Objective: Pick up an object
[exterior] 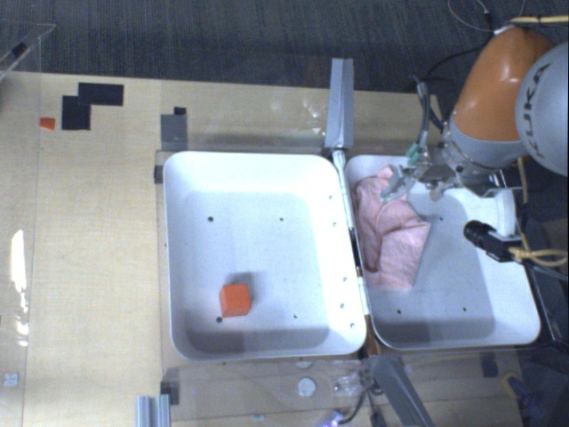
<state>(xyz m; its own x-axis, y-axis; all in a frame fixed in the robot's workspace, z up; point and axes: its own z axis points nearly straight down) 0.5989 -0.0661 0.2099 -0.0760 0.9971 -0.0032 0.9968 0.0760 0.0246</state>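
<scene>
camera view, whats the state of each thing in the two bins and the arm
pink cloth: crumpled, lying along the left side of the right bin, its top edge right by the gripper
orange block: resting flat near the lower left of the left bin, untouched
gripper: low over the upper left of the right bin, at the cloth's top

A robotics lab: a pale wooden counter (89,265) carries two shallow white bins (267,172) clamped in metal brackets (339,105), black calibration marks (87,103) sit at ten o'clock, and loose cables (476,12) trail by the industrial arm (507,96) at two o'clock.
</scene>
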